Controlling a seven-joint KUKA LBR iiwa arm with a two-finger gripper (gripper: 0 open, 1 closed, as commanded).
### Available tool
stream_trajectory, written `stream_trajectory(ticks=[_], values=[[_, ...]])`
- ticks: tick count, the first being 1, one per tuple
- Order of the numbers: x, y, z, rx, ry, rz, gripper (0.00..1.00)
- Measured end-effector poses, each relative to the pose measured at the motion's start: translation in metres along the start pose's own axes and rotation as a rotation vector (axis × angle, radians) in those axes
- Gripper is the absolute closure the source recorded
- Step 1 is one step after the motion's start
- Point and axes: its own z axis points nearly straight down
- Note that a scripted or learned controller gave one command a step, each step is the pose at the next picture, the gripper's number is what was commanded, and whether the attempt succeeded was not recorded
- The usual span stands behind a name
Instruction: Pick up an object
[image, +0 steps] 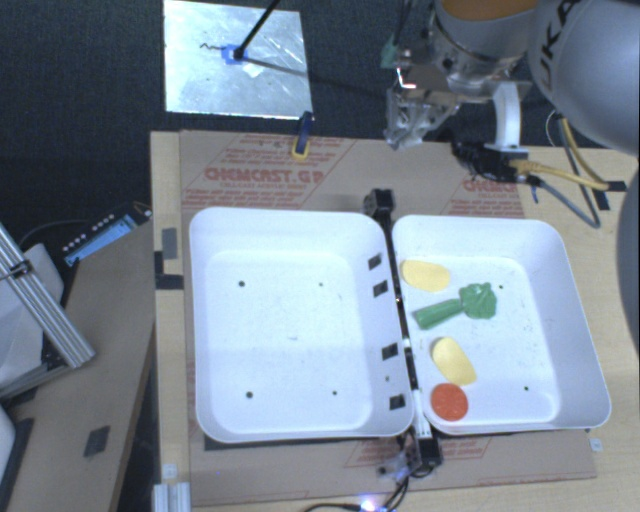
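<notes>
In the right bin (560, 300), along its left side, an orange disc (449, 402) is seen nearest, then a yellow piece (453, 360), a green broccoli-like toy (458, 306) and another yellow piece (425, 275) farthest. The left bin (215, 300) is set touching it on the surface (170, 330). Beyond both bins the jaws (407, 128) are held high above the surface; whether they are open or closed cannot be told.

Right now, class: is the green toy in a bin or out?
In: the green toy lies on the right bin's floor, among yellow pieces.
</notes>
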Motion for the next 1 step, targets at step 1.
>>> stream_trajectory(ticks=[1], values=[[0.0687,0.0003,-0.0106,0.000,0.001,0.000,1.00]])
